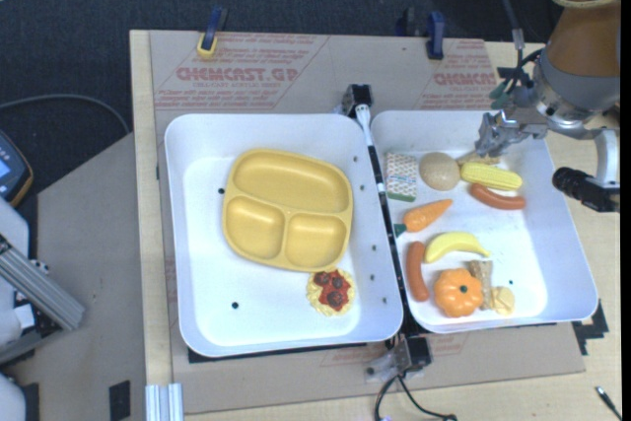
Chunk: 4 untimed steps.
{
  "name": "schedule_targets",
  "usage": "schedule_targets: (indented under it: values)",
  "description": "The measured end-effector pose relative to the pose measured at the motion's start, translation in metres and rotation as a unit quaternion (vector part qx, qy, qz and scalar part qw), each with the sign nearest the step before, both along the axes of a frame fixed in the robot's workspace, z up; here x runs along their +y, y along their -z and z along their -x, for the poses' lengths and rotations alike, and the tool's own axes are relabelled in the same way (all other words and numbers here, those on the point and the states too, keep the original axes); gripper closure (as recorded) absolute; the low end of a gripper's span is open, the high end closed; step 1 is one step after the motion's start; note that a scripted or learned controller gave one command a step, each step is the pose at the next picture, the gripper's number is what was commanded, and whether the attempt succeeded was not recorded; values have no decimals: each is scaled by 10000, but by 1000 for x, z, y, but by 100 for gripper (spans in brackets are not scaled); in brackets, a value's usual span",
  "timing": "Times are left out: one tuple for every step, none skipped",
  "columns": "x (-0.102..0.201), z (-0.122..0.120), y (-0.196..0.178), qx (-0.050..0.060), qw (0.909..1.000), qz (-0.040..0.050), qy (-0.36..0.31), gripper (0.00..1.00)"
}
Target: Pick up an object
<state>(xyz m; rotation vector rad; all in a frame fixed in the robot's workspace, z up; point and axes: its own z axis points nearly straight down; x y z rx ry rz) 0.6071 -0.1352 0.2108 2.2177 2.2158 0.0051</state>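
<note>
Dark carpet surrounds our table (296,64): at left, a yellow tray (287,209) fills one bin; rightward, toy food crowds the other. We cannot tell the pincer's (490,141) state as it hovers just above-left of the corn cob (492,175), which lies crosswise.

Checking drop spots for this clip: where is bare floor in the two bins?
Left bin: bare strips around the yellow plate, widest at its left and lower left. Right bin: bare along the right side; its middle is crowded with toy food around the banana.
</note>
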Motion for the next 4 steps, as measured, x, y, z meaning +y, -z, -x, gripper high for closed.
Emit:
schedule_targets:
  values:
    - [0,-1,-15,14,10000,-5,-7,100]
    - [47,3,-23,40,10000,-20,-26,100]
    - [101,16,-8,53,10000,-18,-16,100]
    - [138,28,-8,54,10000,-20,-21,100]
